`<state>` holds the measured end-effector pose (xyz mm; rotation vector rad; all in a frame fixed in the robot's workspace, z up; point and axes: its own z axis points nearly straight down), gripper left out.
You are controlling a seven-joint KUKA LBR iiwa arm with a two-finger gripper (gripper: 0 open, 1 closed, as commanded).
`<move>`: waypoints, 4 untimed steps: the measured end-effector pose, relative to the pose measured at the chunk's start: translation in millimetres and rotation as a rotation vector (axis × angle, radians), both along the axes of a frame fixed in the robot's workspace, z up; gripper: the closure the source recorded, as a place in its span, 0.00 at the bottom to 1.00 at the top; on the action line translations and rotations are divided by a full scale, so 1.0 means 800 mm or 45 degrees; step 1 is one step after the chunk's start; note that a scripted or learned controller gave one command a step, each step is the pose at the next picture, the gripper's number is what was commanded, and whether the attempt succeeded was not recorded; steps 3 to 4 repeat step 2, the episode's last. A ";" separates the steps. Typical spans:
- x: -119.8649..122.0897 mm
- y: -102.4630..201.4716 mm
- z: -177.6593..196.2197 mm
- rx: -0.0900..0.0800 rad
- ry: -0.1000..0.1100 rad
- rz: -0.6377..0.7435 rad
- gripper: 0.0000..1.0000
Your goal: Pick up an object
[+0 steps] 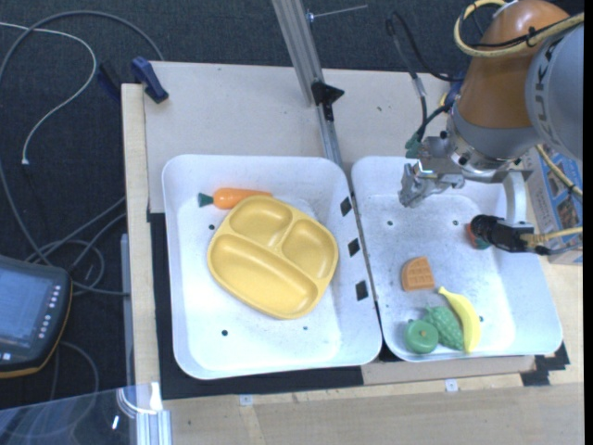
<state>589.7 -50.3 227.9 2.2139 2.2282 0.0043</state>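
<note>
We see two shallow white plastic bins side by side on the bench, the left bin (185,341) and the right bin (542,327). In the left one, a yellow divided plastic tray (272,256) lies near the middle, and an orange toy carrot (233,197) lies just behind it, at its far left edge. In the right bin, a small orange waffle-like square (418,273) lies near the centre; nearer the front sit a yellow toy banana (462,315), a green bumpy toy (446,326) just left of it, and a green round piece (421,336) leftmost.
</note>
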 end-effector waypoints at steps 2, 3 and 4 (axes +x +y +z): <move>0.048 0.141 0.010 0.001 -0.001 0.001 1.00; 0.048 0.141 0.010 0.001 -0.001 0.001 1.00; 0.048 0.141 0.010 0.001 -0.001 0.001 1.00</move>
